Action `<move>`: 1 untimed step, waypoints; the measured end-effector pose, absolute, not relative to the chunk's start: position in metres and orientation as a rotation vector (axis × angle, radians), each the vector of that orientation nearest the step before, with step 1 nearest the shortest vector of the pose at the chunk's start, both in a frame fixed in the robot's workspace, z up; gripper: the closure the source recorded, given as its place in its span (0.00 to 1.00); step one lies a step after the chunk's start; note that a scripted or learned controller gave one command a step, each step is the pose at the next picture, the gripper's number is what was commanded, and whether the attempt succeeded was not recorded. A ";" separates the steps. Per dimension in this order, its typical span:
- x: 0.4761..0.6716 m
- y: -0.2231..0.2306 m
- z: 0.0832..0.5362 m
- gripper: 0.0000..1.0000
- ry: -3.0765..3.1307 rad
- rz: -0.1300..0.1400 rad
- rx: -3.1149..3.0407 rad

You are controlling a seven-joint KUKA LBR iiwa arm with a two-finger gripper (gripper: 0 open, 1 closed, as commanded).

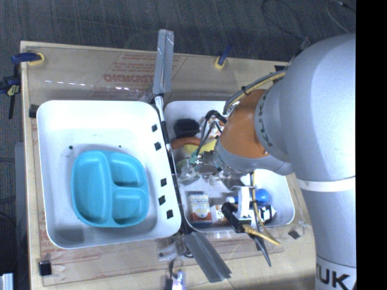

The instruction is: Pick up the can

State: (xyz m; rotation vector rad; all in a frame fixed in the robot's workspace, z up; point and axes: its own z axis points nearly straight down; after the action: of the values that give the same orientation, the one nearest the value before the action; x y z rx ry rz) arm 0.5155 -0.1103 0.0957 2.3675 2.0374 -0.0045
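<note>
Reaching into the right bin (284, 213), the arm (260, 132) hid its gripper, so its grip was anyone's guess; the can (198, 207) lay near the front wall, just below the wrist.

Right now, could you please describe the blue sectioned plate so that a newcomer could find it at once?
Start at the left white bin, the one away from the arm. The blue sectioned plate lies flat on its floor, toward the near edge. It is light blue with three compartments, unlike the small cluttered items crowded in the right bin.
</note>
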 end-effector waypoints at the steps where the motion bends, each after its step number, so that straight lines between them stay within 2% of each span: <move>1: 0.516 -0.110 0.096 0.00 2.038 -0.004 2.367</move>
State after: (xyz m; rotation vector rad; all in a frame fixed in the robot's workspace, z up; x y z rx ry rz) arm 0.5156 -0.1100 0.0957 2.3673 2.0378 -0.0042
